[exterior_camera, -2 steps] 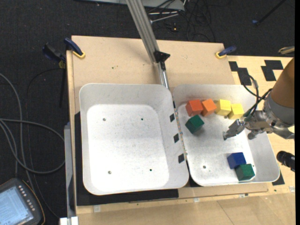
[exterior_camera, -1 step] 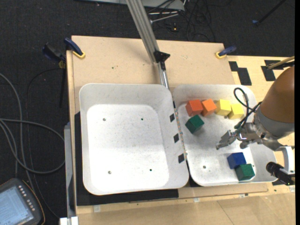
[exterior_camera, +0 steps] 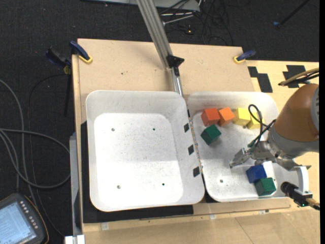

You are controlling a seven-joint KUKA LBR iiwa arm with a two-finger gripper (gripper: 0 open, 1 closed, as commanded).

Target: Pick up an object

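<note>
Gripper [exterior_camera: 242, 159] low in right bin [exterior_camera: 223, 187], metallic fingers, we cannot tell if apart or together | nothing seen between them | matte blue cube [exterior_camera: 256, 173] just beside it, dark green cube [exterior_camera: 265, 186] touching blue | orange, yellow, green blocks [exterior_camera: 210, 134] near far rim | left bin [exterior_camera: 96, 136] speckled white, rounded corners

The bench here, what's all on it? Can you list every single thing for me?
White bins: 2, side by side; left bin, right bin.
Orange blocks: 2, touching, top of the right bin.
Yellow block: 1, right of the orange pair.
Green blocks: 2; one below the orange pair, one at the bin's lower right.
Blue block: 1, just above the lower green one.
Clamps: blue-and-yellow, on the board's far corners.
Arm: 1, grey and orange, from the right.
hand: 1, over the right bin, beside the blue block.
</note>
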